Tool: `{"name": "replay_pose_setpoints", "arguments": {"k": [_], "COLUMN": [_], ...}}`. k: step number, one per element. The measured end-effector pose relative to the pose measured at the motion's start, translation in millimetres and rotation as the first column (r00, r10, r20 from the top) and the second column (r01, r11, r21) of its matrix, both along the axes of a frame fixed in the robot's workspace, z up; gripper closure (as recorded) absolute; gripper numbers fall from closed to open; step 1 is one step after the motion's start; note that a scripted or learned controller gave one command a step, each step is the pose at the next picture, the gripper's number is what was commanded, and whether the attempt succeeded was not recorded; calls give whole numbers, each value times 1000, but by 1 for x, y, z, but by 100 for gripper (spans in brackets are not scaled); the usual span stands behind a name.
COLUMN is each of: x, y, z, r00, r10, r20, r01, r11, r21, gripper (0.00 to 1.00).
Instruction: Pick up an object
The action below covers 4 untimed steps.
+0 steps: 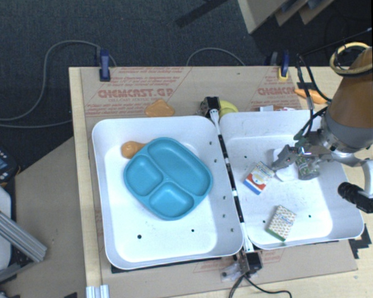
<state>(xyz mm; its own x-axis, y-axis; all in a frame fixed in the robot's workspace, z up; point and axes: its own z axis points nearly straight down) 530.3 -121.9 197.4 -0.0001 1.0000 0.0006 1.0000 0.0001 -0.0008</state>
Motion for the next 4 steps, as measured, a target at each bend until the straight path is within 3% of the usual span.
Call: {"name": "replay_pose_setpoints", "arguments": {"k": [1,2,3,4], "x": [18,66,109,138], "y": [-82,-96,-44,-21], "z": [-93,-113,-112,-111], "r00": [1000,1000,1000,1000], "r10": [0,6,7,3], "r20": [23,-2,6,6], "r01": [0,-6,-7,-3], "r11": [1000,1000,1000,1000], "r21": [-15,11,0,-4], "gripper": [0,0,0,0]}}
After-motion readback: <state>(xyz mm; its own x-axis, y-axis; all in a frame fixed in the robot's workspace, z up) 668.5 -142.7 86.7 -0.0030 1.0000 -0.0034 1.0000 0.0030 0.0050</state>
